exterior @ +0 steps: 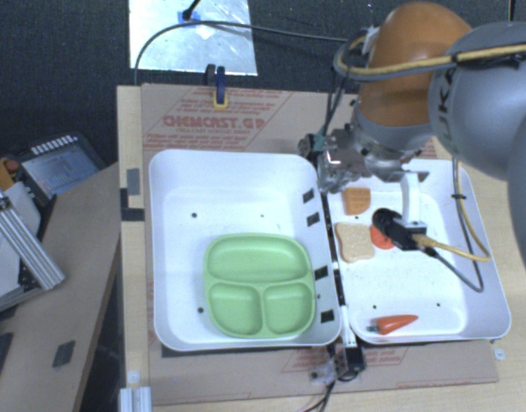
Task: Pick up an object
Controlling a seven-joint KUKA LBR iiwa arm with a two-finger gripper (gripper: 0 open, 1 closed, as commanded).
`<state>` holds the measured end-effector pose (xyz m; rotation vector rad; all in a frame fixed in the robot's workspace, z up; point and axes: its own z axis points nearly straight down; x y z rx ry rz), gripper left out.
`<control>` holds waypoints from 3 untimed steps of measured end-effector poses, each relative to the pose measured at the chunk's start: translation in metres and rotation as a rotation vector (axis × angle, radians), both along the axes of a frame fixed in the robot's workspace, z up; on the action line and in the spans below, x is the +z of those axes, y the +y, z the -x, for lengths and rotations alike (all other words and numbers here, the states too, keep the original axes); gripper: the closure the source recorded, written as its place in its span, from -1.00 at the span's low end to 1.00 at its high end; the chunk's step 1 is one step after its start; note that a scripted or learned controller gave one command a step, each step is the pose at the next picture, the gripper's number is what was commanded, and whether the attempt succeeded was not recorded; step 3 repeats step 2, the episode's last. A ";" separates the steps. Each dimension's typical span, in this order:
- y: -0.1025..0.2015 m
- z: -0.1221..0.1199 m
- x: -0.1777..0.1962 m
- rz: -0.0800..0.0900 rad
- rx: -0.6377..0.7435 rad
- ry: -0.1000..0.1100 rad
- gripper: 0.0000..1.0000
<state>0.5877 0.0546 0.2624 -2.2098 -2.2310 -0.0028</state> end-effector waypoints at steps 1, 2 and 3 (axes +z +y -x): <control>0.056 0.021 -0.006 -0.001 0.001 0.001 1.00; 0.052 0.020 -0.006 0.002 -0.006 0.000 -1.00; 0.052 0.020 -0.006 0.002 -0.006 0.000 -1.00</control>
